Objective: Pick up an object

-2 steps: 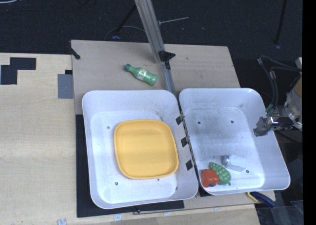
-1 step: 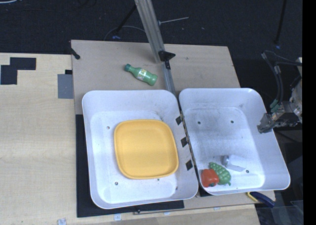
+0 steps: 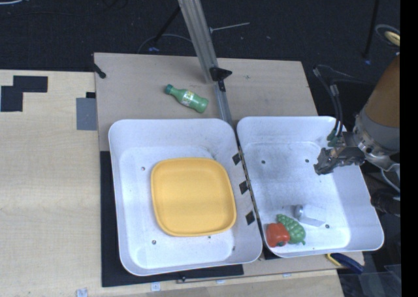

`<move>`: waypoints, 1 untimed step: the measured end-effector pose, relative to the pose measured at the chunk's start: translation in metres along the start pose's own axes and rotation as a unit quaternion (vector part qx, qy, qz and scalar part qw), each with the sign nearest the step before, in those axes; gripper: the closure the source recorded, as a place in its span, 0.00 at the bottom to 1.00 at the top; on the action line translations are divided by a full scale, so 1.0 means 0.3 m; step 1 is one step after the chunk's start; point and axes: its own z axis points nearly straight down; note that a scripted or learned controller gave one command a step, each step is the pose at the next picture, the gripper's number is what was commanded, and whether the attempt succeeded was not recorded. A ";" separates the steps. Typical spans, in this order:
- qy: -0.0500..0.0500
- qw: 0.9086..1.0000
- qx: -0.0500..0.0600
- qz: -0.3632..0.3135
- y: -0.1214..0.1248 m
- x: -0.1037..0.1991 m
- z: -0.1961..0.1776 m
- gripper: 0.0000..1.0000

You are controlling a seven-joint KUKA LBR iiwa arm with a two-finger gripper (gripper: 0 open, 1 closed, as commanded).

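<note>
In the left bin lies a square yellow plate. The right bin holds a red and green toy vegetable at its near edge, with a small grey piece just right of it. My gripper hangs over the right side of the right bin, well above and behind those items. Its dark fingers point down and left, with nothing visible between them.
A green bottle lies on the bench behind the left bin. A slanted aluminium rail rises from the back of the bench between the bins. Black clips line the wall shared by the bins.
</note>
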 end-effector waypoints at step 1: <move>-0.001 1.000 0.000 0.000 0.015 0.189 -0.023 1.00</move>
